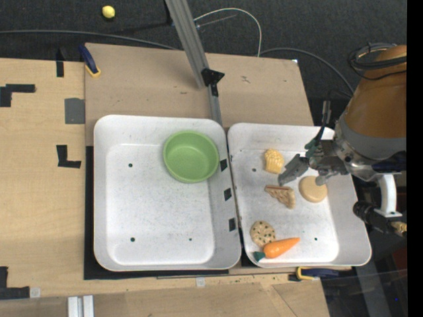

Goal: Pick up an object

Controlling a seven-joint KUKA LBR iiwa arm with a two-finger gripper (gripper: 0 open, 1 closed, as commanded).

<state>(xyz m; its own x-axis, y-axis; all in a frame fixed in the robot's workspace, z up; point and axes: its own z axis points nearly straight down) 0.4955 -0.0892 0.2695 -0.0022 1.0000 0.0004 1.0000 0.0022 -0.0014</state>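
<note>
Where pincer [305, 172] hangs, fingertips blur

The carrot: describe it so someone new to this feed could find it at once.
Look at the right-hand white bin, then along its near edge. The carrot lies there on its side, green stub pointing left, just below the round speckled cookie. It is the only bright orange, tapered item; its neighbours are tan or yellow.
</note>
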